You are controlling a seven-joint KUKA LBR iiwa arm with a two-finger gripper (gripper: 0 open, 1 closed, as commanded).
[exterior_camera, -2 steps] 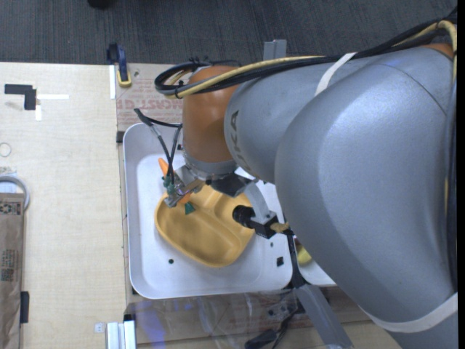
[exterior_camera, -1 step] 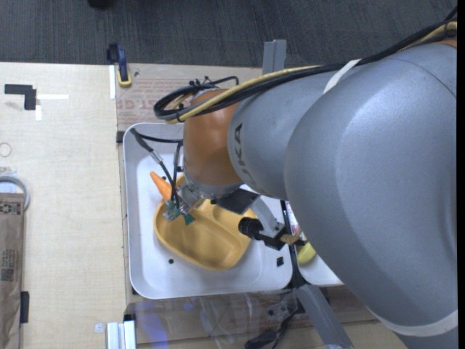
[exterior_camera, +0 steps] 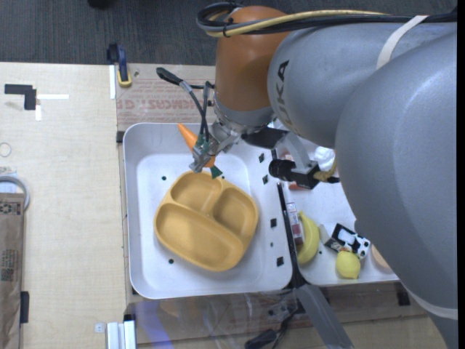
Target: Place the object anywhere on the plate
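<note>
A: What are the jaws doing right now?

B: The gripper [exterior_camera: 203, 153] is hanging over the far edge of the left bin [exterior_camera: 138, 217], and a carrot [exterior_camera: 190, 137] is sitting right at its tip. The orange body is sticking out up and to the left, with a bit of green showing just below the fingertips. It looks as if the fingers are pinching the carrot near its leafy end, but the tip is small and dark, so I cannot tell for sure whether they are closed on it or only touching it.

A: Why is it being carried there?

B: I am guessing the carrot is being brought toward the plate [exterior_camera: 207, 222], which is lying just below the gripper. The carrot is hovering beside the plate's far rim, not yet over a compartment.

A: And what are the bins holding?

B: The left bin is holding the yellow divided plate, whose three compartments are showing nothing in them. The right bin [exterior_camera: 327, 271] is holding a banana [exterior_camera: 308, 238], a lemon [exterior_camera: 348, 265] and a small black-and-white item I cannot identify, with the arm [exterior_camera: 349, 86] covering much of that bin.
</note>
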